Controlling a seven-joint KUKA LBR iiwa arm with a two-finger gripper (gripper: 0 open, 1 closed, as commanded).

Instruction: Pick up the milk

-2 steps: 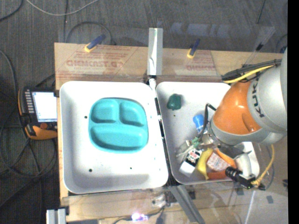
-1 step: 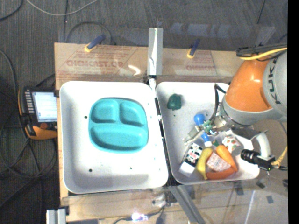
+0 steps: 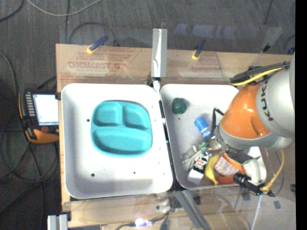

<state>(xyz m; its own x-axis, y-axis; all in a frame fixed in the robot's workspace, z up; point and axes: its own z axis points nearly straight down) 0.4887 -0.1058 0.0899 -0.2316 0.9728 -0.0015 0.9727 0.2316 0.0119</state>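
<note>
Camera view shows the arm reaching in from the right and bending low over the right bin, where its orange band and grey wrist cover most of the pile of small things. The gripper is down among this clutter, but it is mostly hidden under the wrist, so I cannot tell if it is released or clenched, and nothing can be seen to be grasped. The milk I take to be the small white carton with a dark printed side, lying near the front wall of the right bin, though it is partly covered and I am not fully sure of it. It looks like a little box, pale, tipped on its side, touching a yellow item and just beside an orange packet. The main risk, in my judgement, is that the gripper closes on a neighbour instead, because the things are pressed together; the carton could also slide against the wall. The blue bottle and green ball lie apart. The left bin holds a teal tray.
</note>
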